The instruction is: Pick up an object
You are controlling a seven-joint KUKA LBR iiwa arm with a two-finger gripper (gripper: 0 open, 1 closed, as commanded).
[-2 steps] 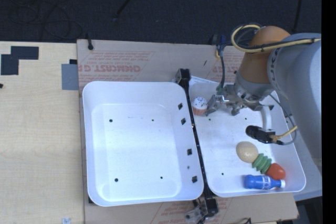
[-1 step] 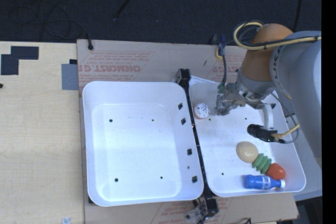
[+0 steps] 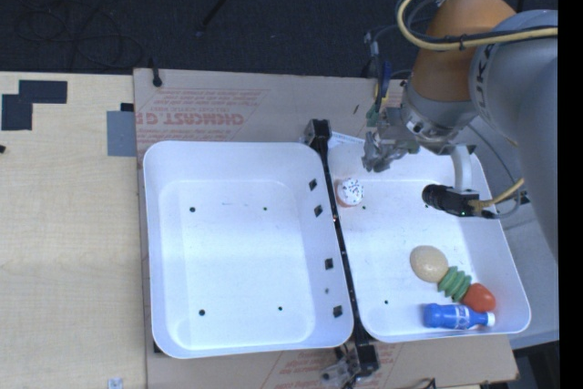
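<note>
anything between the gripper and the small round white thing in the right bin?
No. In the camera view the gripper hangs over the right bin's far edge; the small round white object lies just below-left of it. The stretch between is bare white bin floor.

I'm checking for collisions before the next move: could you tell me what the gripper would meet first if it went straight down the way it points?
Probably the bare floor of the right bin near its back rim. The gripper hangs over that corner; the small white ball lies slightly to its left, likely just outside the line, though depth is unclear.
</note>
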